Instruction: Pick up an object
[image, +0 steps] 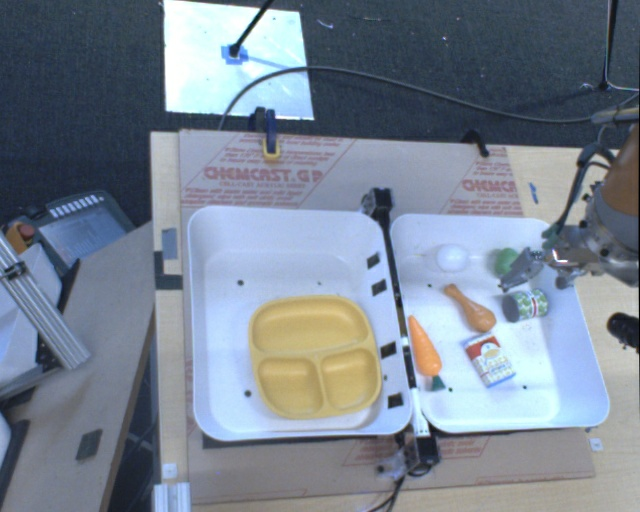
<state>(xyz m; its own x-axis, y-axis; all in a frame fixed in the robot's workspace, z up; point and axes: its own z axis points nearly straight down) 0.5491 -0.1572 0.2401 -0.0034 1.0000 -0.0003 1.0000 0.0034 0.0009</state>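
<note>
Lying nearest: small red-and-white carton (489, 360) by the near edge of the right bin (575, 405), beside an orange carrot (425, 347) against that bin's left wall.
Left bin (215, 300): yellow divided tray (314, 355) in its near half, three compartments facing up.
Middle of right bin: tan drumstick-shaped toy (470, 307), with a small can (527, 304) on its side nearer the right edge.
Far edge of right bin: white egg (453, 259) and a green object (506, 262), partly hidden.
Jaws (528, 270): hanging over the can and green object at the right edge; whether spread or closed, I cannot tell.
Surface (520, 170): tan board beneath both bins.
</note>
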